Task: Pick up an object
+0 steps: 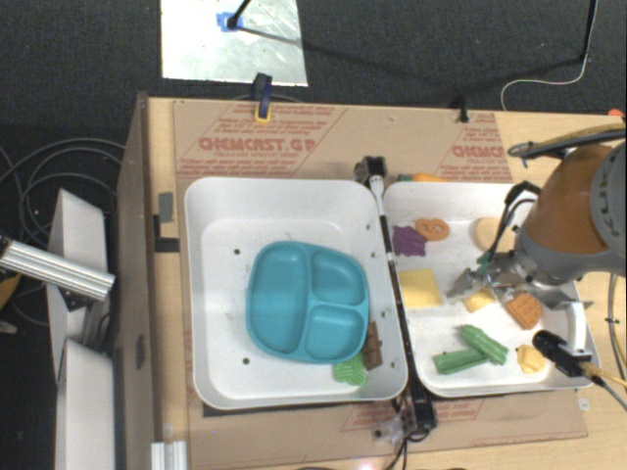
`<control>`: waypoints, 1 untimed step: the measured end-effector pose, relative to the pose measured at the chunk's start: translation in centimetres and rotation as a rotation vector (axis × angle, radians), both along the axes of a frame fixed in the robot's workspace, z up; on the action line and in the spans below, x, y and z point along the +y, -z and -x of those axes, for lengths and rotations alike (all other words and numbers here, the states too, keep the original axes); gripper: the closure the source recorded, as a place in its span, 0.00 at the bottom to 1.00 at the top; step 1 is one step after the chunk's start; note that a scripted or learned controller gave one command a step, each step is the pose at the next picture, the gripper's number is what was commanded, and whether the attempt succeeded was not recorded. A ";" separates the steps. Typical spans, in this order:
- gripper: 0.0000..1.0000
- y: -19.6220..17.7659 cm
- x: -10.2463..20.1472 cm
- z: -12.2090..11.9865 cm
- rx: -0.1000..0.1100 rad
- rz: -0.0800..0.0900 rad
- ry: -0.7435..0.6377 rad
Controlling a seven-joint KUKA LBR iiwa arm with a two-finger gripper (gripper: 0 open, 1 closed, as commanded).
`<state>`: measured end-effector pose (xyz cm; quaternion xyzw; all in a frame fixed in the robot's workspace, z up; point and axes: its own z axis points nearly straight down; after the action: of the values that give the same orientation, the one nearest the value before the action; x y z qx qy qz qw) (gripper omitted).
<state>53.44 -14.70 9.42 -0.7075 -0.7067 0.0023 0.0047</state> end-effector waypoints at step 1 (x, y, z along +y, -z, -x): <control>0.00 0.7 -3.8 -13.6 0.005 -0.001 -0.005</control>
<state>67.09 -18.50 8.68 -0.7056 -0.7085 0.0034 0.0068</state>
